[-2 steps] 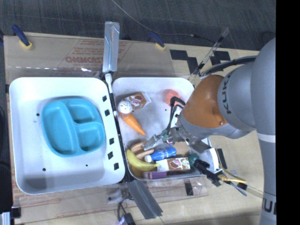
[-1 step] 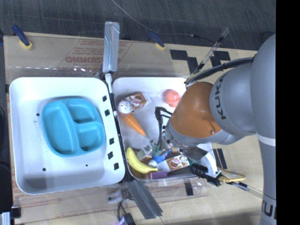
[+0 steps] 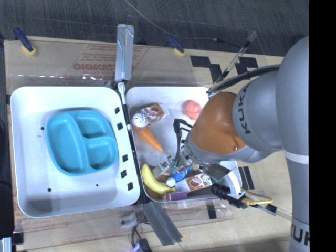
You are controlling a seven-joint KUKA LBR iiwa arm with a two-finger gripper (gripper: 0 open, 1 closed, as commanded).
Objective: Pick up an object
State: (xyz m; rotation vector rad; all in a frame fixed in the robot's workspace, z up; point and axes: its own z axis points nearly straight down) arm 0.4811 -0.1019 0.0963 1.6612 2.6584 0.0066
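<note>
The arm's orange band and grey wrist hang over the right bin, and my gripper reaches down into its front part among a cluster of items. A yellow banana lies at the bin's front left. Beside it rest a small blue-capped bottle and a flat brown packet. An orange carrot lies further back, below a brown-and-white snack packet. A pink ball sits at the back, close to the arm. The wrist hides the fingertips.
The left bin holds a blue divided tray. A divider wall with black clips separates the two bins. A grey bracket stands behind them, and cables cross the bench at the back.
</note>
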